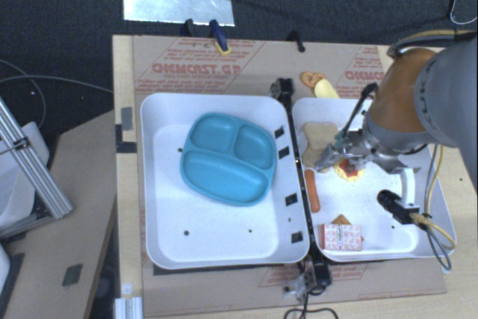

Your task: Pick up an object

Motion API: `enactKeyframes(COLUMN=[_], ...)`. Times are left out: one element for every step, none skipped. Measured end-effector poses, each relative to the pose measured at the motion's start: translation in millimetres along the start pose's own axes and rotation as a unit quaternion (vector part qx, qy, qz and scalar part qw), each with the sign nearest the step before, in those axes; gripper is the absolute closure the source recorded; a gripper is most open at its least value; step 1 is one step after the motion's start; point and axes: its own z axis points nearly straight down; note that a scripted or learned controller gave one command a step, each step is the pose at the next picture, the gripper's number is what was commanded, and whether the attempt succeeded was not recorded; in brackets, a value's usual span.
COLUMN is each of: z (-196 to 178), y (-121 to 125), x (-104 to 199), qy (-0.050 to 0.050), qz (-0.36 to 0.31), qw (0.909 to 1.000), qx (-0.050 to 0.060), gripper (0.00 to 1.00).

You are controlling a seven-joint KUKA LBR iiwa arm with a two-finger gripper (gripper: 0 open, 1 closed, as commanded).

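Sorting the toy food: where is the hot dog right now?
In the right bin, the hot dog lies along the left wall, by the divider, left of the gripper.

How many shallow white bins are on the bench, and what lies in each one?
2. The left shallow white bin holds a blue divided plastic plate. The right shallow white bin holds small items, such as an orange stick; the grey arm may hide others.

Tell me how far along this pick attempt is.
Done: the arm has reached into the right bin, with the pincer low by a yellow-red toy. In hand: nothing visibly gripped. Left: grasp and lift; the hot dog and small box lie untouched.
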Motion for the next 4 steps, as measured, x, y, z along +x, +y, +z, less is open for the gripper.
enactKeyframes(z=[-49.7,14.7,-0.2,-55.8], y=[8.5,48.3,50.1,62.5], x=[-77.9,-38.0,-38.7,-96.8], qy=[-0.002,0.000,0.001,-0.002], qz=[0.006,0.000,0.000,0.005], qw=[1.0000,1.0000,1.0000,1.0000], qx=[0.002,0.003,-0.001,0.002], gripper=[0.00,0.00,1.00,1.00])
